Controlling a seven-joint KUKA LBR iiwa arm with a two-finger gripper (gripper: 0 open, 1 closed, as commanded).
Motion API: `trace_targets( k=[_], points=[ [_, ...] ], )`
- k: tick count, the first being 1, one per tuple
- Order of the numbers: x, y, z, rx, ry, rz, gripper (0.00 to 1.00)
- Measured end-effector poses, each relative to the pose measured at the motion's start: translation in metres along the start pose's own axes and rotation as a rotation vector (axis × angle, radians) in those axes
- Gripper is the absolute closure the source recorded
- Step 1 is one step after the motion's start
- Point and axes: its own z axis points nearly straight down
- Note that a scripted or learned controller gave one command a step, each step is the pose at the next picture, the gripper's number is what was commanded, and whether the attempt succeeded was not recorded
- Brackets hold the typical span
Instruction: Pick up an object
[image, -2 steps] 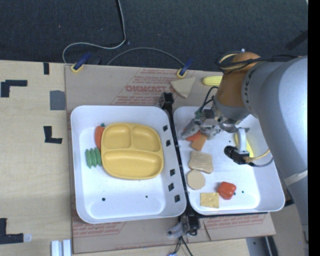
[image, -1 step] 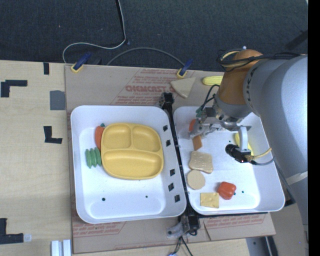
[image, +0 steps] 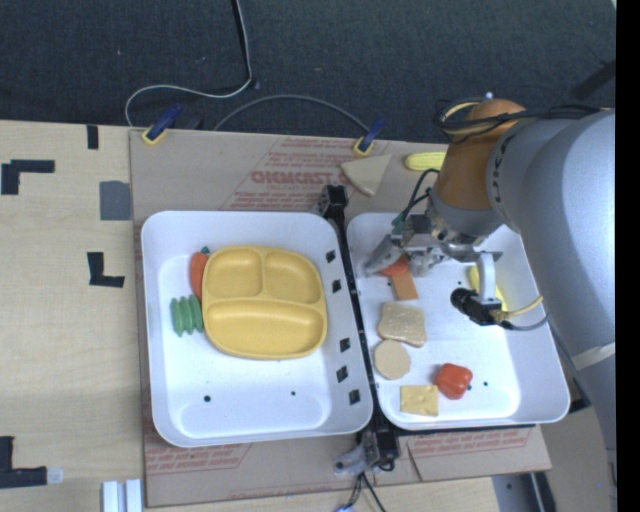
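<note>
- Arm (image: 560, 200): grey, orange band above the wrist, reaches in from the right and covers the upper right of the right bin.
- Worktop (image: 60, 300): light wood with black marks; a cardboard sheet lies under both bins.
- Left bin (image: 250, 400): holds a yellow divided plate (image: 265, 300). A green ridged piece (image: 185, 314) and an orange-red piece (image: 198, 272) lie touching the plate's left edge.
- Right bin (image: 520, 390): holds the loose pick candidates, listed below.
- Tool (image: 400, 258): low over the upper left of the right bin, just beside the divider. Cannot tell whether it is spread or pressed together; the metal parts blur together at this scale.
- Toast slice (image: 402, 324): mid-bin, touching the round cracker (image: 391, 359) below it.
- Orange block (image: 403, 284): directly under the tool, partly covered. Judged the likeliest target. Nothing seen pinched.
- Red pepper (image: 453, 379) and cheese square (image: 419, 400): near the front wall, just beside each other.
- Risks (judgement): the block lies flat and thin, so a closing tool may skid over it or push it into the toast slice. The nearby divider wall could foul the tool on descent. A partial pinch on one corner would likely drop on lift.
</note>
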Motion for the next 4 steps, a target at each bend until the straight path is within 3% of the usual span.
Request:
trace_targets(
  k=[1, 4],
  points=[
    [-0.0098, 0.0224, 0.0114, 0.017, 0.006, 0.002, 0.00],
    [-0.0146, 0.0222, 0.0104, 0.014, 0.001, 0.003, 0.00]
  ],
)
